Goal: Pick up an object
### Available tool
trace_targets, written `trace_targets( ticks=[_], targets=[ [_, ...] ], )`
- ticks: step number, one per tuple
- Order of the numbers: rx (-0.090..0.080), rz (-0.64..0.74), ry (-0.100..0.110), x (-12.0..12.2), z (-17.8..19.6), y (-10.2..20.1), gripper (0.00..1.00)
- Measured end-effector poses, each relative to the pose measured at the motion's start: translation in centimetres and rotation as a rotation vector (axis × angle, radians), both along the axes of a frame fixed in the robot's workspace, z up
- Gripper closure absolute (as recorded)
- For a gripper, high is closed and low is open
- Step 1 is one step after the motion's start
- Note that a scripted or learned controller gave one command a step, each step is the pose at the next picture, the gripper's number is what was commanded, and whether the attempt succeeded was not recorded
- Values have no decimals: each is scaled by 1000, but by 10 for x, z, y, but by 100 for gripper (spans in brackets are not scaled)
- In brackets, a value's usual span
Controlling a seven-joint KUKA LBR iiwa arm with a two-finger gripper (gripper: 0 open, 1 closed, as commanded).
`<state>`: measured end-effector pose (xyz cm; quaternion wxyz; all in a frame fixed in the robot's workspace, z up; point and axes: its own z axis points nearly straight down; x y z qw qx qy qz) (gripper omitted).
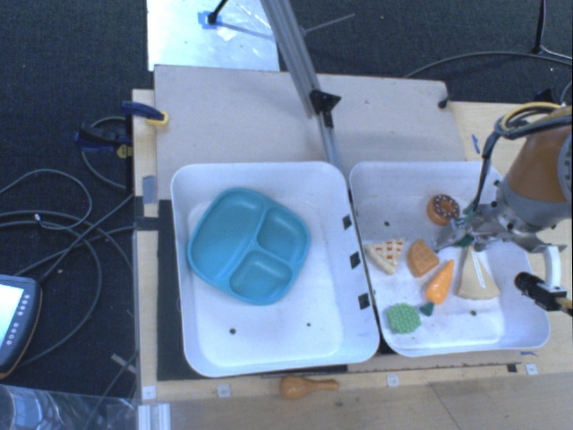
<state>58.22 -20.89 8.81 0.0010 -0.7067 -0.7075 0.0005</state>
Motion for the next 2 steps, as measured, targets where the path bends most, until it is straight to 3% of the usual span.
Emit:
trace_targets(
  ticks=[1,2],
  targets=[
    [-2,0,-7,2,14,-1,100],
    [-3,4,-10,-1,75,5,100]
  ],
)
